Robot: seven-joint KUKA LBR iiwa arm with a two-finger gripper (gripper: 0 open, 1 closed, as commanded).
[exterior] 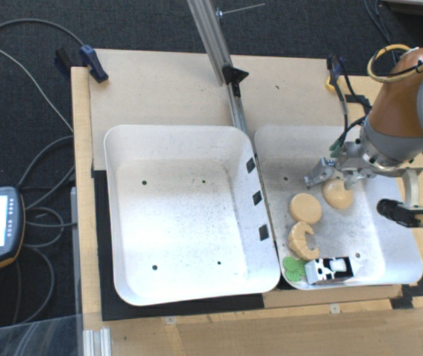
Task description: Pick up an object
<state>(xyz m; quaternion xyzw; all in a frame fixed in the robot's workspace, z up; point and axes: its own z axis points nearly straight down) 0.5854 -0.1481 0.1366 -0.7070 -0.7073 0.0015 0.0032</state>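
The two-finger gripper [335,173] hangs low over the right-hand shallow white plastic bin [396,254], at its upper middle, on the grey arm with its orange band [398,99]. Whether it is spread or pressed together cannot be told from this slanted view: the metal parts at its tip blur against the bin floor.

Directly under and just toward the camera from the gripper lies a small rounded tan lump, like a bread roll [338,194]; it appears to touch the tip, though nothing shows it pinched. Just left of that and a little nearer the camera sits a smooth tan disc-shaped bun [306,207]. Further toward the camera is a curled tan croissant-like piece [301,240], then a flat green round piece [293,269] and a small black-and-white box [329,269] against the bin's near rim.

Well to the gripper's left, the second white bin [122,162] shows a speckled, scuffed floor with small dark holes.
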